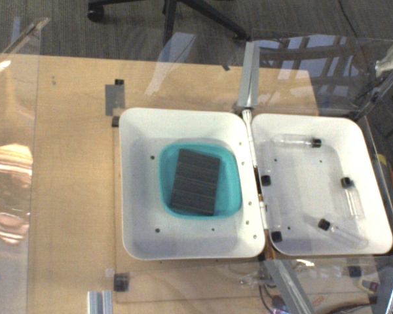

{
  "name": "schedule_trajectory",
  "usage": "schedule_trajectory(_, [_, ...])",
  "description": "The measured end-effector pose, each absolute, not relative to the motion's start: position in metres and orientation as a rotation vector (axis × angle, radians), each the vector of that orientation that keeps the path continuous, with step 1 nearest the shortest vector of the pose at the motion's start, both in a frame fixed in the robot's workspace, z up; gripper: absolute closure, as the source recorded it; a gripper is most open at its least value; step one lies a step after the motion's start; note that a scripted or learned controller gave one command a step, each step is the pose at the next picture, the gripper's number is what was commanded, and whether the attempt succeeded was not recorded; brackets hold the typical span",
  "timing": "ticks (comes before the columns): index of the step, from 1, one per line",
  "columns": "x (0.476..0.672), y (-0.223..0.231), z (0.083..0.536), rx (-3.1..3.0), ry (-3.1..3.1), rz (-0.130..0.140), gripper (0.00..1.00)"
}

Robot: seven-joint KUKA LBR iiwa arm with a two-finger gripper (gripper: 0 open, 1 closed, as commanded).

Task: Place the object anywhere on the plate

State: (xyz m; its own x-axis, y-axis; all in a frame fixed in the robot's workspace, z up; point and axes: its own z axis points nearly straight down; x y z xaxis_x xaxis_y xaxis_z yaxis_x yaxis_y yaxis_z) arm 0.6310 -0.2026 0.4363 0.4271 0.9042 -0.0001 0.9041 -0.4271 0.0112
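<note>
A teal square plate (230, 190) sits in the left white bin (137, 234). A dark grey ridged rectangular block (195, 181) lies on the plate, slightly tilted, covering most of its middle. Three clear tubes with black caps lie in the right white bin (373, 241): one tube (298, 140) near the back, one tube (352, 198) at the right, one tube (337, 231) near the front.
A grey metal post (248, 77) stands behind the seam between the two bins. Clear plastic panels rise around the wooden bench (65, 195). An office chair base (170, 5) sits on the carpet beyond.
</note>
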Motion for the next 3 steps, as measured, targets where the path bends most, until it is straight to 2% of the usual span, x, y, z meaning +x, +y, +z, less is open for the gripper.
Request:
schedule_trajectory(1, [0.67,-0.191,0.436,2.741,1.518,0.01,0.0])
schedule_trajectory(2, [0.622,-0.197,0.436,2.865,1.276,0.009,0.0])
schedule_trajectory(3, [0.604,-0.199,0.436,2.969,1.012,0.008,0.0])
